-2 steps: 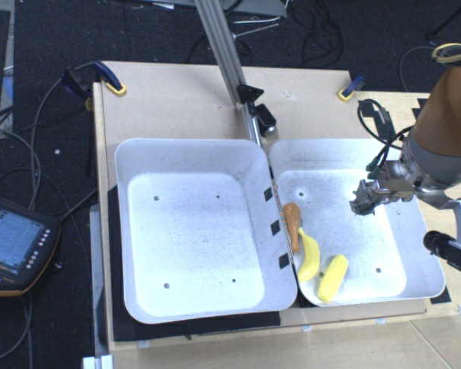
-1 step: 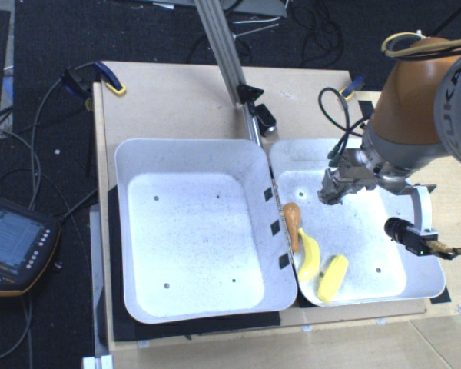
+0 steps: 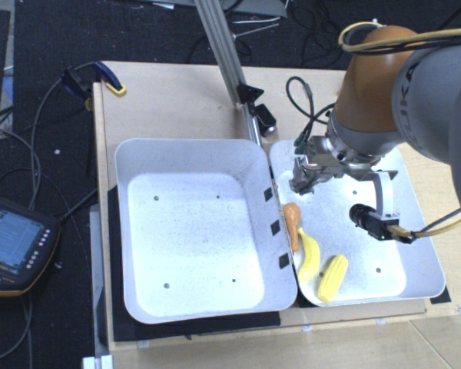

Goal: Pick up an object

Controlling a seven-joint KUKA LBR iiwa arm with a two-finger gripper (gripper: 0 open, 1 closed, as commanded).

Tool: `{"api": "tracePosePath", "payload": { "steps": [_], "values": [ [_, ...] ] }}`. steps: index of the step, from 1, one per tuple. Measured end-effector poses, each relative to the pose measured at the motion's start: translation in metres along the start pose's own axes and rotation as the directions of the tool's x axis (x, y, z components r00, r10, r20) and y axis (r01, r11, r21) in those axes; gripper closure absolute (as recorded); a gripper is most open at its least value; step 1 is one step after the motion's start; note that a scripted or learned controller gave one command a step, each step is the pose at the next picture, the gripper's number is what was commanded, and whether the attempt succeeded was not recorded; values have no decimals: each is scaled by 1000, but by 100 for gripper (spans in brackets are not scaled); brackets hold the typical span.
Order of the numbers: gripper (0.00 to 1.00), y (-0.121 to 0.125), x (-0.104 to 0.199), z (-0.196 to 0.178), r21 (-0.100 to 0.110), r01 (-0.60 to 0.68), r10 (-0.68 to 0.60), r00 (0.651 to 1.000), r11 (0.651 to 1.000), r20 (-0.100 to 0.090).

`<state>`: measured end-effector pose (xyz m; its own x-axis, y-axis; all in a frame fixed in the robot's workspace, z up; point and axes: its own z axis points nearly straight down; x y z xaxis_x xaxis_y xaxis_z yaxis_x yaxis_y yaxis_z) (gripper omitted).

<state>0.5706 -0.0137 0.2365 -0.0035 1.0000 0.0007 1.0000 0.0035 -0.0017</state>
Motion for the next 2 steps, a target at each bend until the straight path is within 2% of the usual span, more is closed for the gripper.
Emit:
{"api": "tracePosePath", "payload": {
  "steps": [1,2],
  "values": [
    [100,25,42,-9,-2,0,0,1000,1000,0],
    [100,63,89,-8,-2,1,-1,1000,1000,0]
  ]
}}
